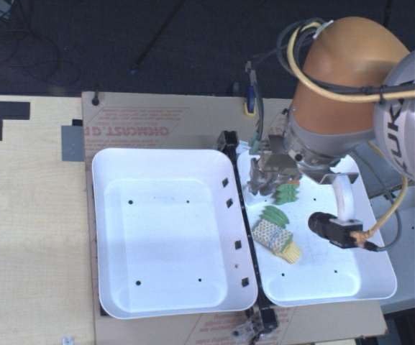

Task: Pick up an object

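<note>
Hangs with grey fingers (259, 184) just left of a green leafy plastic toy (288, 192). Cannot tell their spread.

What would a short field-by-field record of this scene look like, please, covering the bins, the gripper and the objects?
bins: left bin and right bin, white, side by side
gripper: low over the far left part of the right bin
objects in right bin: small green piece just beside the gripper; green leaf-shaped piece nearer the camera; patterned block with a yellow end, touching the leaf-shaped piece
grasp: no object visibly held
task state: pick not yet done
</note>
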